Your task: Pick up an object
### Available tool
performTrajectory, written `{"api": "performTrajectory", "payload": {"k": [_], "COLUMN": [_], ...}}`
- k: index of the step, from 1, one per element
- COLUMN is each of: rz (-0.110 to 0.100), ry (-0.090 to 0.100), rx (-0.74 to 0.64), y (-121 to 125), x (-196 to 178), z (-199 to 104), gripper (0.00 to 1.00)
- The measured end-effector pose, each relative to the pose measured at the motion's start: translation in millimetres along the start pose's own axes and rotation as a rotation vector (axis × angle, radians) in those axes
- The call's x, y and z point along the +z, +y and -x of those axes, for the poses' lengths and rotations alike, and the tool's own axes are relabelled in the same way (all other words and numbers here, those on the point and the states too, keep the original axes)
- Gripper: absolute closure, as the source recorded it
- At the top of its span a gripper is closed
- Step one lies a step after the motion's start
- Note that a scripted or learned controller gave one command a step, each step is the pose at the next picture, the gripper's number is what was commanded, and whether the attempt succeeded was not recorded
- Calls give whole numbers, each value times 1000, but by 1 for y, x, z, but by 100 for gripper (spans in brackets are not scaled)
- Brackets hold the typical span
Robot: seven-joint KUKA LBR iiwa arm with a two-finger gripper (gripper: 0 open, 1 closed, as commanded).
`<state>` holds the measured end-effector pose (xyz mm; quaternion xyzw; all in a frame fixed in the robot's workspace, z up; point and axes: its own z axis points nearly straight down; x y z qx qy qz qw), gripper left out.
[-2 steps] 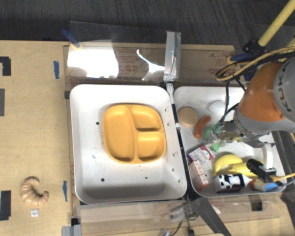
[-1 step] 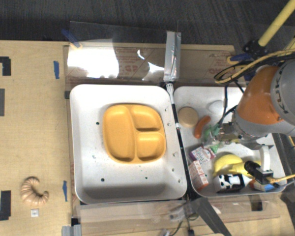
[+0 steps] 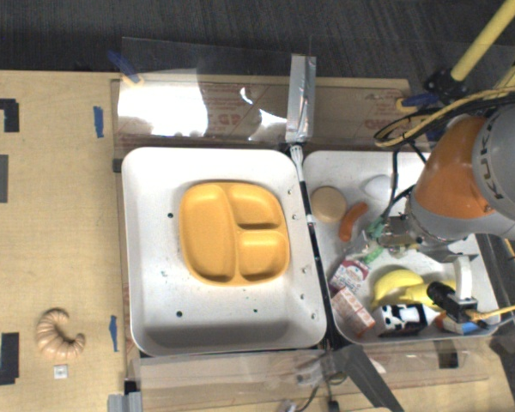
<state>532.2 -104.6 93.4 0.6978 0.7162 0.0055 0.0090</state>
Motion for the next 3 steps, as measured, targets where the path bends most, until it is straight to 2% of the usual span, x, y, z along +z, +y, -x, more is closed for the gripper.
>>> {"api": "performTrajectory", "payload": {"k": [1, 2, 3], "rz": [-13, -8, -13], "ry": [4, 3, 8], "rx": [-103, -103, 0], "y": [39, 41, 99], "x": [6, -5, -93], "z": [-11, -11, -90], "gripper": [0, 100, 100]}}
